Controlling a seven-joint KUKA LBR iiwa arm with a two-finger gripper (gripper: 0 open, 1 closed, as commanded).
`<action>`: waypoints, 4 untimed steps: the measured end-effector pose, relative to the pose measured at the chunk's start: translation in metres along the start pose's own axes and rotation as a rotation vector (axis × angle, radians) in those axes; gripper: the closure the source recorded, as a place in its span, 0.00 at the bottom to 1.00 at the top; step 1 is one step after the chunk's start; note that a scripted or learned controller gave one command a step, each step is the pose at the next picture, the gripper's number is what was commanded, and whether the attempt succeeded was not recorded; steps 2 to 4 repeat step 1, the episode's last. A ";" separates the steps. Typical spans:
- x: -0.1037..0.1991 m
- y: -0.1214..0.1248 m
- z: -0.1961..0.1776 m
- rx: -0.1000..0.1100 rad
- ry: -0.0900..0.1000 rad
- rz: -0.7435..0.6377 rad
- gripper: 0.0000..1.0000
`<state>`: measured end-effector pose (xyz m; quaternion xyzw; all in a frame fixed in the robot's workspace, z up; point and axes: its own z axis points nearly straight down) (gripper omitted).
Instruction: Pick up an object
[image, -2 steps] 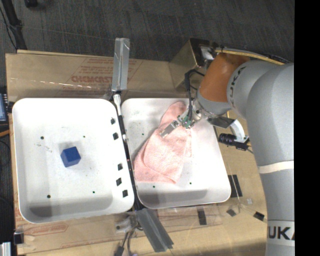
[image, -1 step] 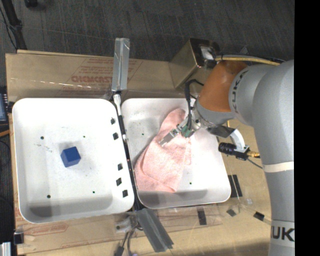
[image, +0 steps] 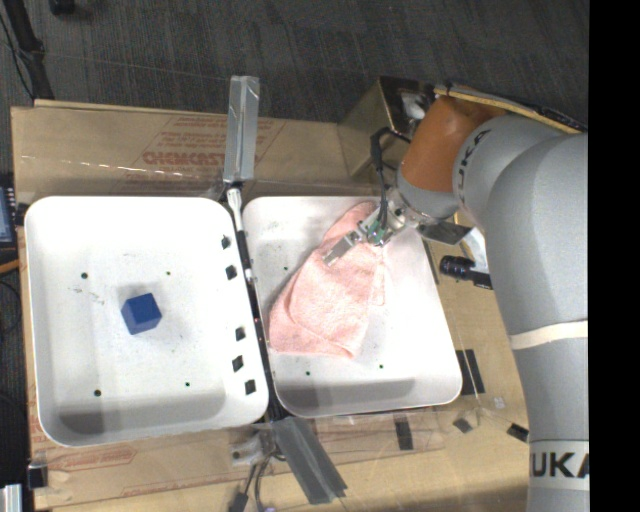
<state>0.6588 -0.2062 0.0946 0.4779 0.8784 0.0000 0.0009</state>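
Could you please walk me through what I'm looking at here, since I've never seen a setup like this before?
This is one picture from a fixed camera above a bench, looking down at a slant. The big grey shape with the orange band is a robot arm reaching in from the right. Its gripper, a two-finger claw, sits at the top of a pink cloth in the right white bin. The cloth looks bunched up at the gripper, but I cannot tell whether it is truly pinched. The left white bin contains a small blue cube. Cardboard lies under both bins.
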 end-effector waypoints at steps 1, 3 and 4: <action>0.034 -0.011 0.000 -0.001 0.000 -0.148 0.00; 0.034 -0.011 0.000 -0.001 0.000 -0.148 0.00; 0.034 -0.011 0.000 -0.001 0.000 -0.148 0.00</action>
